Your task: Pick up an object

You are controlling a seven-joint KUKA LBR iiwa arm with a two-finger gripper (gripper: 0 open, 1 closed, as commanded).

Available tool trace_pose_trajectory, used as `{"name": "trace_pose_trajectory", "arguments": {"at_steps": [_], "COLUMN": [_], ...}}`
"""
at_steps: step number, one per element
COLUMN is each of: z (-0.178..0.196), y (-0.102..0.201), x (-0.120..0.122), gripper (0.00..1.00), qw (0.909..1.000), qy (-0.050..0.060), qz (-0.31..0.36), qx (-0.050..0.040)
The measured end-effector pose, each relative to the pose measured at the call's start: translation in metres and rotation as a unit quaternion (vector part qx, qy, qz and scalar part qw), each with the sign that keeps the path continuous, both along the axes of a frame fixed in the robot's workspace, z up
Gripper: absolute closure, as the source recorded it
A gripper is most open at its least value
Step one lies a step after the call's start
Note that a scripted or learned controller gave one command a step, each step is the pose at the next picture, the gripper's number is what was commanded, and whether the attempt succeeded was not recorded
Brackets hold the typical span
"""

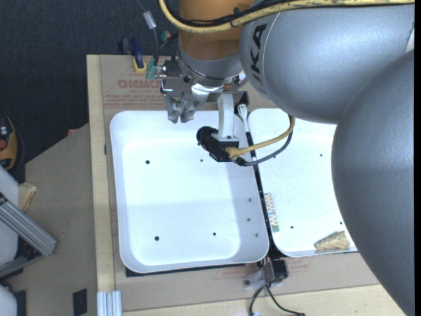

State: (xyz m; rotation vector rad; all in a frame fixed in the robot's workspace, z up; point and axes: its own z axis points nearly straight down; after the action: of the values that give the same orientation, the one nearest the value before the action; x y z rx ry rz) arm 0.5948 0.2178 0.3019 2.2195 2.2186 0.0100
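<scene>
A tan, crumpled object lies at the near edge of the right bin, partly hidden by the grey arm. My gripper hangs below the orange band over the far edge of the left bin, well away from that object. Its two short grey fingers stand close together, shut, with nothing showing between them. The left bin's floor shows just a few small black dots.
A black fitting with a yellow cable hangs from the wrist over the ridge between the bins. The bulky arm covers the upper right of the view. A label strip lies along the divider. Cables and clips sit at the bench's front edge.
</scene>
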Motion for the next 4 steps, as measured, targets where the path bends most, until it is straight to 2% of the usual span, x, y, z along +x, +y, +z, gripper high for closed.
{"name": "trace_pose_trajectory", "arguments": {"at_steps": [1, 2, 3, 4], "z": [0.061, -0.001, 0.034, 0.072], "y": [-0.011, 0.008, 0.007, -0.119], "x": [-0.022, -0.044, -0.058, -0.069], "gripper": [1.0, 1.0, 1.0, 1.0], "qw": [1.0, 1.0, 1.0, 1.0], "qy": [0.0, 0.008, 0.002, 0.001], "qz": [0.0, 0.002, 0.001, -0.006], "qx": [0.0004, -0.002, -0.0001, -0.0022]}}
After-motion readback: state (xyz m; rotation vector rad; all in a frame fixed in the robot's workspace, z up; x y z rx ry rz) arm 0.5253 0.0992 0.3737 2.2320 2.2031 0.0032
